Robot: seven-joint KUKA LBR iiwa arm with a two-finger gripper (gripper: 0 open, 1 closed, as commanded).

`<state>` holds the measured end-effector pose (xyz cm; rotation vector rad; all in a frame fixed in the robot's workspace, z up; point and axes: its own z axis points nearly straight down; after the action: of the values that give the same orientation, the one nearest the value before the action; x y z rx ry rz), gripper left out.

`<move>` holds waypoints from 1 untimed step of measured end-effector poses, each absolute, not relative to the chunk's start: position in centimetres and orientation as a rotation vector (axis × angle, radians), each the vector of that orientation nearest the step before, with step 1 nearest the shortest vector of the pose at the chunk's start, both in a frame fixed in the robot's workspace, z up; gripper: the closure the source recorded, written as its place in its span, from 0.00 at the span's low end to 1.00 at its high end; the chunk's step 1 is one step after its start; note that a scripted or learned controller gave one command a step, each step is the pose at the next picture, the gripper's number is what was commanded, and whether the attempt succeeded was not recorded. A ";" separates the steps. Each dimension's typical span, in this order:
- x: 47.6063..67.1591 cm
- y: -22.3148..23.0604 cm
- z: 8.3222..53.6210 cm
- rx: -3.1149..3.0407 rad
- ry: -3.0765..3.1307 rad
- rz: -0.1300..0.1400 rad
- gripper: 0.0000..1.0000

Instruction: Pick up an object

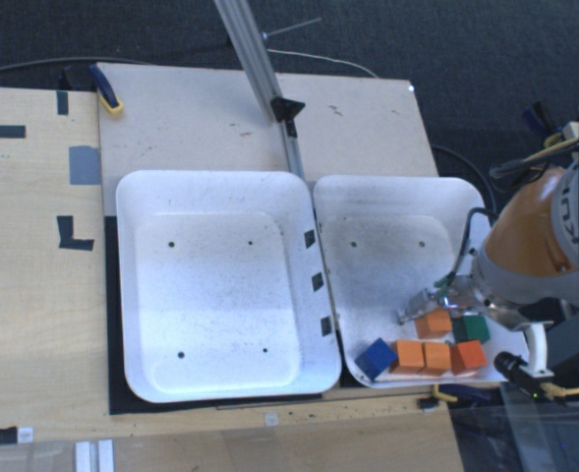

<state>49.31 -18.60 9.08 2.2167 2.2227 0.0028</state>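
Flanking wooden bench [33,264], white bins [220,214] on dark carpet [417,18]

A handful of small blocks crowd the near right corner of the right bin [387,214]. A blue block [376,358] lies turned at an angle at the left end, and just beside it two orange blocks [424,356] sit side by side with a red-orange block [469,357] touching them on the right, all along the bin's near wall. Just behind that row lie a dark green block [471,327] and another orange block [433,324], close together.
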 end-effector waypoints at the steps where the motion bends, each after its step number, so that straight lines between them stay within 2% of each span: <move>1: 48.4 -18.6 9.4 2.214 2.222 0.003 0.00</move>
<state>48.41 -18.59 9.39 2.2138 2.2219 0.0032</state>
